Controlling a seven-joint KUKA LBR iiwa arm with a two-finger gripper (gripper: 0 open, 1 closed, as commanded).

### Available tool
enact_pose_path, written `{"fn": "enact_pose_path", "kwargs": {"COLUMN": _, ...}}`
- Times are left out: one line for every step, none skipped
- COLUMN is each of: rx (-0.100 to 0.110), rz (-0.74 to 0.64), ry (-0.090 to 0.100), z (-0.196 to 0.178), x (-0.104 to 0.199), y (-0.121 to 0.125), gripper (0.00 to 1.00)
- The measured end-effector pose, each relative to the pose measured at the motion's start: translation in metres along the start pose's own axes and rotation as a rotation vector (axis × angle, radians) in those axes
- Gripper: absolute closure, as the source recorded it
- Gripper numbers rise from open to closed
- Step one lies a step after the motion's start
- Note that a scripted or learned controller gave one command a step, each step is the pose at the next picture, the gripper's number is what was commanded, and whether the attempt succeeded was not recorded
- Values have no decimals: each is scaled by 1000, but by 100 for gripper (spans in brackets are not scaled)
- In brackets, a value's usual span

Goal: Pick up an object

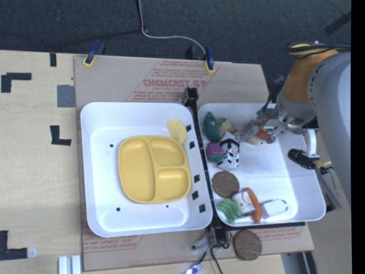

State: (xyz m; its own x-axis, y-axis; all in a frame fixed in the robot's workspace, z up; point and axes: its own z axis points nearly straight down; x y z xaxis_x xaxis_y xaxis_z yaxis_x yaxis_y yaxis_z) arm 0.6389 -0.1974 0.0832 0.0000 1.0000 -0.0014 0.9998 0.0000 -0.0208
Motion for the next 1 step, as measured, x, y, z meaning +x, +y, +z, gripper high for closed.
{"fn": "enact_pose_path", "kwargs": {"rx": 35, "rz": 11, "ry": -5, "z": 2, "x": -10, "y": 17, "gripper": 0}}
